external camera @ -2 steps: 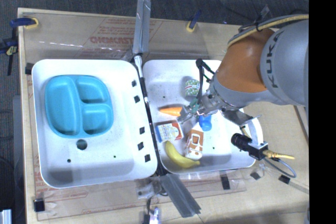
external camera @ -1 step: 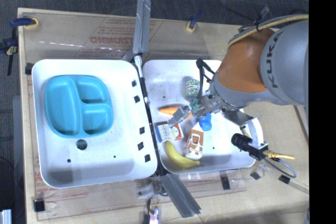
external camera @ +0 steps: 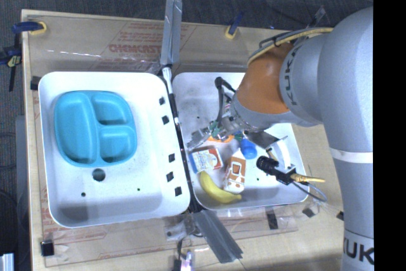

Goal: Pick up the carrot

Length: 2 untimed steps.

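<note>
The bench (external camera: pixel 95 35) carried two shallow white bins side by side.

1. Left bin (external camera: pixel 63 209): a blue divided tray (external camera: pixel 94 127) lay flat in the far left part of the bin. A small round black item (external camera: pixel 98 175) rested on the bin floor just in front of the tray, apart from it.

2. Right bin (external camera: pixel 190 95): the contents were grouped in the near half.
- A white carton with blue and red print (external camera: pixel 204 160) lay close to the bin's left wall.
- A banana (external camera: pixel 219 191) lay along the near edge, just in front of that carton.
- A small orange-and-white box (external camera: pixel 236 174) stood just right of the carton, its lower end touching the banana.
- A blue object (external camera: pixel 247 150) sat just beyond the box.

3. Carrot (external camera: pixel 222 141): a short orange piece lay in the middle of the right bin, at the far edge of the white carton and directly under the tool. It was partly covered, so its full outline could not be read.

4. Gripper (external camera: pixel 219 130): it was positioned low over the cluttered centre of the right bin, just above the carrot. Whether it was apart, together or clamped on anything could not be determined.

5. Arm (external camera: pixel 330 85): the grey arm with its orange band entered from the right and overhung the right bin's far right portion.
</note>
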Tool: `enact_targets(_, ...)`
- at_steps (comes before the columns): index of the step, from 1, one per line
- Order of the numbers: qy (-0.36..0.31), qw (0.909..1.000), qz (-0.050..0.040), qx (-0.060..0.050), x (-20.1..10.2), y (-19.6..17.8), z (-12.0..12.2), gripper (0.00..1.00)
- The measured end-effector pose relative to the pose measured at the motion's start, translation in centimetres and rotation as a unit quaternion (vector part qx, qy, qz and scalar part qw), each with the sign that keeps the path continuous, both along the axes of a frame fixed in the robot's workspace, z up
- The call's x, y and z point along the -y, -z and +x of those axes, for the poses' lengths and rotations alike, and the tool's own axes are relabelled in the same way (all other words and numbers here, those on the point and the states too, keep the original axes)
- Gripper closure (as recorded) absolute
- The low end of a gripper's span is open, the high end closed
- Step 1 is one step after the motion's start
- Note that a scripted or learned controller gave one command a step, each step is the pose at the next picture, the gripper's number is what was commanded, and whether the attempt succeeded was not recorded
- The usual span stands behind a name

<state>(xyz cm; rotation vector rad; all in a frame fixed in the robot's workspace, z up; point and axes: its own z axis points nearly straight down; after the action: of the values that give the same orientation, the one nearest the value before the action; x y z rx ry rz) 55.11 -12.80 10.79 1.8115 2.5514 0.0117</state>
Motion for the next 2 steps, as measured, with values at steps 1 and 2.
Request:
enact_targets(1, -0.002, 1.0, -0.0006, -0.002, 0.01, -0.87, -0.05, 1.0)
enact_targets(2, -0.003, 1.0, -0.0007, -0.002, 0.01, -0.87, -0.05, 0.0)
